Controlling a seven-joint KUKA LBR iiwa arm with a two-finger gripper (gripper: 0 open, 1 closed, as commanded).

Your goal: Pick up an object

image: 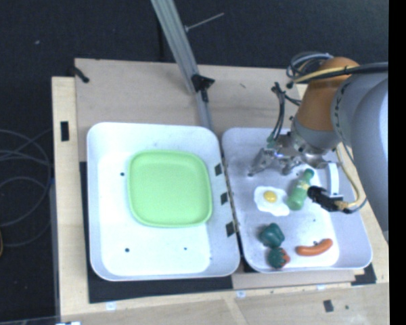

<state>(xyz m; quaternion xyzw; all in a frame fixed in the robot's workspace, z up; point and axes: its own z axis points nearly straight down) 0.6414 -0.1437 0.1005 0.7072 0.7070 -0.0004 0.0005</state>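
Now I see my tool (274, 160) low at twelve o'clock in the right bin (355, 246) — fingers spread wide, gripping nothing. Fried egg (271, 200) sits at center, green bottle (299, 192) just beside it at three o'clock.

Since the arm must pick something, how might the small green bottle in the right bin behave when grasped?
The green bottle looks small and round-bodied, so it may roll if nudged. It lies beside the fried egg, which could shift too. It seems light, probably plastic.
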